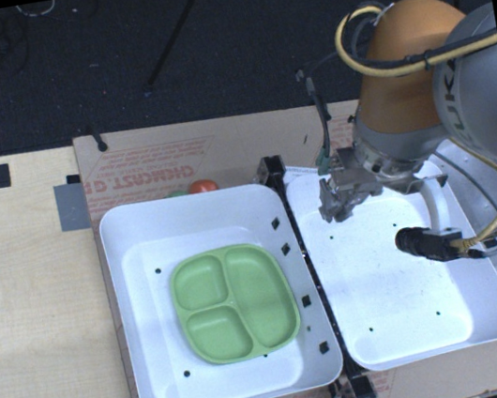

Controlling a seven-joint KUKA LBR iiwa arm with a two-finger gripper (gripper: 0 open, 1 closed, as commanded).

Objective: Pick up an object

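A green divided plate is lying flat in the left bin, untouched and well apart from the tool, which is being held over the far left part of the right bin. Nothing is seen between its fingers; whether they are apart or together cannot be told. The pick is judged not yet done. On the cardboard beneath the bins, mirrored red lettering is showing, too unclear to be read reliably.

Table: pale wood surface, with dark squares near its far left edge.
Cardboard sheet: flat on the table, printed in red.
Left bin: on the cardboard.
Right bin: beside it, touching.
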